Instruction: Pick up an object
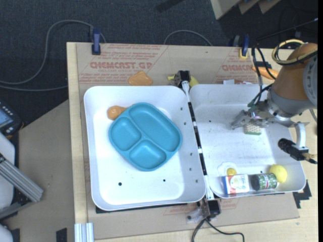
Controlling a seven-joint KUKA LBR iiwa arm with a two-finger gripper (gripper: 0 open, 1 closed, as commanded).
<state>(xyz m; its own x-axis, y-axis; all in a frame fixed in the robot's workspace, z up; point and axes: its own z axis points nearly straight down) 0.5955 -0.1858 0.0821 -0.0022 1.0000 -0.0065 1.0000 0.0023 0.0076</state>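
Observation:
My gripper (251, 122) hangs low over the back right part of the right bin (222, 110). It is open, its fingers spread over a small pale speckled block (253, 129) that lies on the bin floor just under them. Nothing is held between the fingers. Along the right bin's front wall lie a white and red carton (236, 184), a dark bottle with a green label (264, 181), a yellow lemon-like ball (278, 174) and a small yellow piece on a white disc (230, 171).
The left bin (101, 150) holds a blue divided plate (145, 135) with an orange piece (115, 112) at its back left edge. Another orange piece (140, 78) lies on the bench behind that bin. Black cables run beside the arm (295, 84) on the right.

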